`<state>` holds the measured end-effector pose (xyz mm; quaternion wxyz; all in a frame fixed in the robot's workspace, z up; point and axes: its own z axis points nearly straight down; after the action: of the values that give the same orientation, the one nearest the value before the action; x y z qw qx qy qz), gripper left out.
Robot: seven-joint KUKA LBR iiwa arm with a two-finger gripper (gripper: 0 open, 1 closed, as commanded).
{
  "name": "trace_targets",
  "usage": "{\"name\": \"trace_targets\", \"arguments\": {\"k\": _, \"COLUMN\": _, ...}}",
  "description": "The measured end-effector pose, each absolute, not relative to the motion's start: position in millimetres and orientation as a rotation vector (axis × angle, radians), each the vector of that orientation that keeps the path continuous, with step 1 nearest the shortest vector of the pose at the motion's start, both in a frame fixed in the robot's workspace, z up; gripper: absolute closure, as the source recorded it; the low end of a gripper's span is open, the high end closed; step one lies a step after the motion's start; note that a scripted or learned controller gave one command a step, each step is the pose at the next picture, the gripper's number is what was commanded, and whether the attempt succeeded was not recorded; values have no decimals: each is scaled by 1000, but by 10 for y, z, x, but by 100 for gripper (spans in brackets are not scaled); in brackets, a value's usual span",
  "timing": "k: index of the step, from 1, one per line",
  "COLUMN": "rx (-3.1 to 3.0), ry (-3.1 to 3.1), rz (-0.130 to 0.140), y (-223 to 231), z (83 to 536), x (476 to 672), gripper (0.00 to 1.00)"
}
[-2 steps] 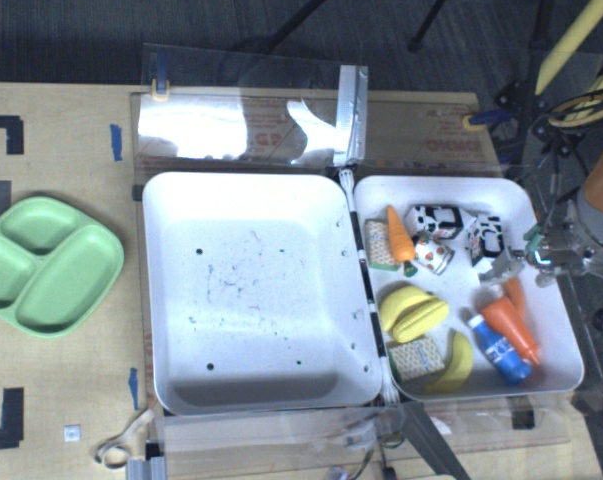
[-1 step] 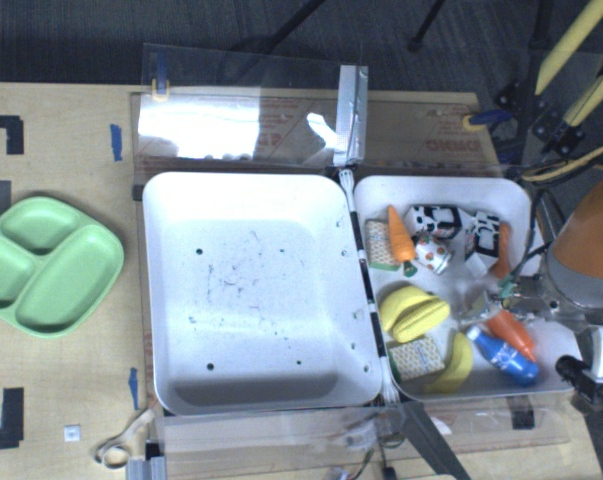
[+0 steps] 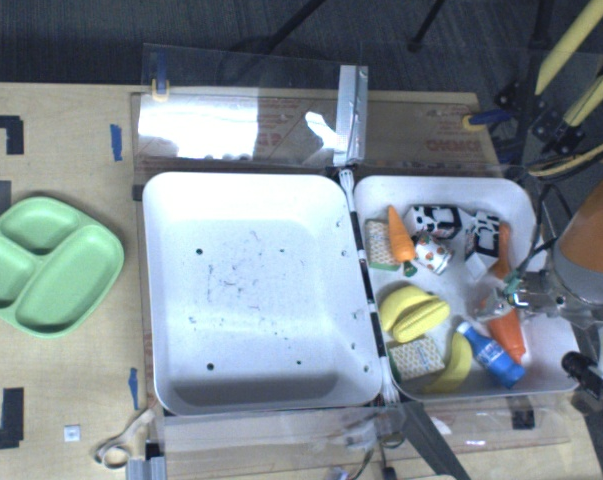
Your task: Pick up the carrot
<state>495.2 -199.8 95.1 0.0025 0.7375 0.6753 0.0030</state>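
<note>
The carrot [image 3: 399,234], a slim orange piece, lies slanted in the upper left of the right bin [image 3: 521,200], between a tan sponge-like block [image 3: 380,244] and a black-and-white toy [image 3: 436,222]. My gripper [image 3: 514,295] hangs over the right side of that bin, well to the right of the carrot. A stubby orange object [image 3: 510,336] lies just below the gripper, and another orange piece [image 3: 503,248] just above it. The arm's orange band [image 3: 586,238] is at the right edge.
Yellow bananas [image 3: 413,312], a blue bottle [image 3: 491,354] and a second tan block [image 3: 417,355] crowd the right bin's lower half. The left bin [image 3: 156,268] lies beside it. A green divided plate [image 3: 49,264] rests on the bench at the far left.
</note>
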Motion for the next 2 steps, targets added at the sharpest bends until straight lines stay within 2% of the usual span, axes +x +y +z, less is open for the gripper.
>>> {"name": "trace_targets", "arguments": {"k": 1, "rx": 2313, "ry": 2122, "rz": 11, "y": -1987, "z": 952, "x": 4956, "gripper": 0}}
{"name": "trace_targets", "arguments": {"k": 2, "rx": 2385, "ry": 2056, "rz": 6, "y": -2151, "z": 1329, "x": 4816, "gripper": 0}}
